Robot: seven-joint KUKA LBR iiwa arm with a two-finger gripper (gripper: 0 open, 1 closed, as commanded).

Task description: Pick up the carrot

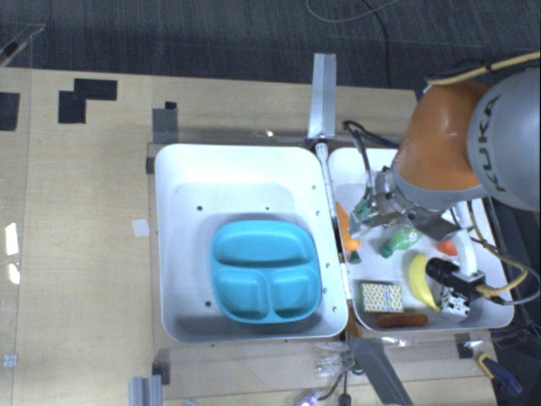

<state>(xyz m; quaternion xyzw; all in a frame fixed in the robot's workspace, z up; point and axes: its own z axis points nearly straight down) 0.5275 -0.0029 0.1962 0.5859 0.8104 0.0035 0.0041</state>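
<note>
— What lies beyond the counter [84,252]?
— Dark carpet [169,15] along the top, with a thin cable [372,7] looping across it.
— And the counter itself?
— Pale wood under a clear sheet that catches glints of light at the left edge. Black tape patches [84,98] sit near its far left corner.
— Any framing?
— A grey metal post [323,96] stands upright at the far side, between the two bins.

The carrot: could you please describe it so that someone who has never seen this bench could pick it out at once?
Look in the right bin, under the grey and orange arm. The carrot lies along that bin's left wall, next to the divider. It is the slim orange stick, unlike the fat yellow banana and the green item further right.
</note>
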